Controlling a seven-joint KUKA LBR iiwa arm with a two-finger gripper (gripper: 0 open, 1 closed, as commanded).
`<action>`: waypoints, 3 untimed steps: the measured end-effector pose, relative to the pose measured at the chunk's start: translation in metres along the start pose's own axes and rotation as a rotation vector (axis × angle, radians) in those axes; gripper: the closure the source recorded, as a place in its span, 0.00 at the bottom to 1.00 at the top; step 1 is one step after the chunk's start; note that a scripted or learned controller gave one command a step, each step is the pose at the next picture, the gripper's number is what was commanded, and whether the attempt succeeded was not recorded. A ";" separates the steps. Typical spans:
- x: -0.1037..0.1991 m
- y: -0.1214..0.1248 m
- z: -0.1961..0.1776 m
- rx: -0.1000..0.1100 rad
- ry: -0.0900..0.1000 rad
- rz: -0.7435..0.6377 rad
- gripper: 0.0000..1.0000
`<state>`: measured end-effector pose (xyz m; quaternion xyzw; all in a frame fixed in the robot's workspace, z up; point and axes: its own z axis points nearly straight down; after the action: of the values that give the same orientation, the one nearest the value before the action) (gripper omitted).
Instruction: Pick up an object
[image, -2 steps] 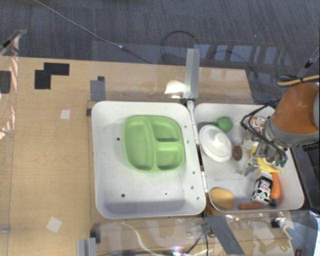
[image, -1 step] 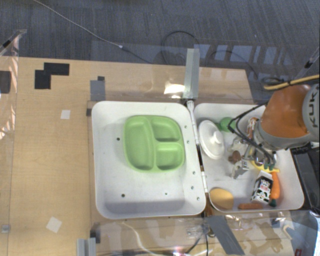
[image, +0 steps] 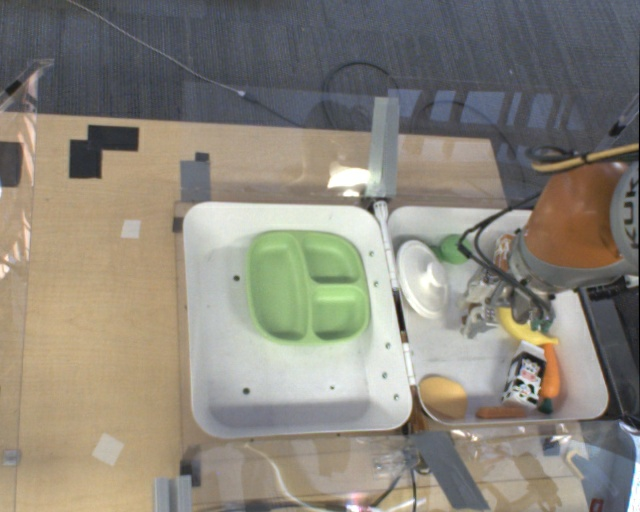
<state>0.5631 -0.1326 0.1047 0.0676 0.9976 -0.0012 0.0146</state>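
My gripper (image: 480, 312) hangs over the middle of the right bin (image: 592, 400), below the arm's orange band. A yellow banana (image: 522, 329) lies just to its right, partly under the wrist. Left of the gripper a white bowl (image: 423, 280) rests tilted, with a small green object (image: 452, 248) behind it. A small milk carton (image: 524, 377) and an orange carrot (image: 551, 374) sit nearer the front right. A tan bun (image: 444, 394) and a brown sausage (image: 502, 411) lie along the front wall. I see nothing lifted in the gripper.
The left bin (image: 215, 400) holds a green divided plate (image: 305, 286) near its middle. A metal post (image: 383, 140) stands behind the seam between the bins. Black cables (image: 487, 238) loop off the wrist over the right bin's back.
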 end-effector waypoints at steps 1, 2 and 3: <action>-0.077 -0.004 -0.186 0.000 0.006 -0.140 1.00; -0.046 -0.012 -0.040 0.006 0.028 0.466 1.00; -0.047 -0.012 -0.042 0.005 0.022 0.465 0.00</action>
<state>0.6072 -0.1506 0.1486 0.2957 0.9553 0.0004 0.0034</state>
